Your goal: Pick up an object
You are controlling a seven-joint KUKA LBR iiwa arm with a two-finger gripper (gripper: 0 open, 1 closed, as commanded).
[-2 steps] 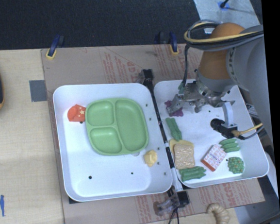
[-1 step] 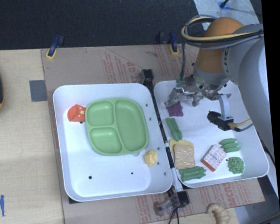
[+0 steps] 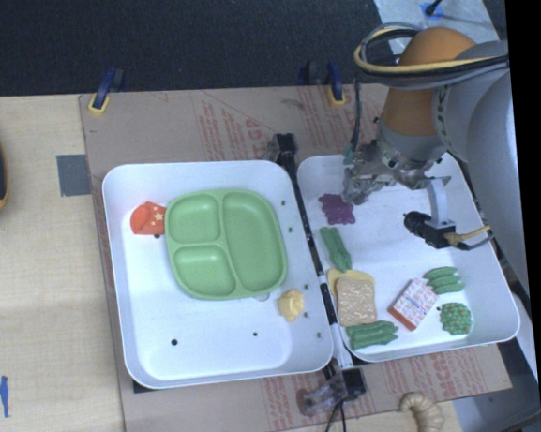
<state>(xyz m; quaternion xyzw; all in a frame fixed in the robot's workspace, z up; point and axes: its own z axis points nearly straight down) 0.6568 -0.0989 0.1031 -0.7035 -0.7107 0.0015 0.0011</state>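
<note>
My gripper [image 3: 360, 187] hangs over the back left corner of the right bin [image 3: 493, 337], just right of a purple grape bunch [image 3: 337, 208]. Nothing shows between its fingers. In the same bin lie a green pod [image 3: 335, 248], a toast slice [image 3: 356, 300] on a yellow cheese piece, a green bean bundle [image 3: 372, 334], a pink and white packet [image 3: 414, 303], green pea pods [image 3: 444, 279] and a green broccoli piece [image 3: 456, 317].
The left bin [image 3: 151, 352] holds a green divided plate [image 3: 226, 242], a red item [image 3: 147, 218] at its left and a small yellow piece [image 3: 290, 304] by the inner wall. A beige curled item [image 3: 422, 416] lies on the cardboard in front of the bins.
</note>
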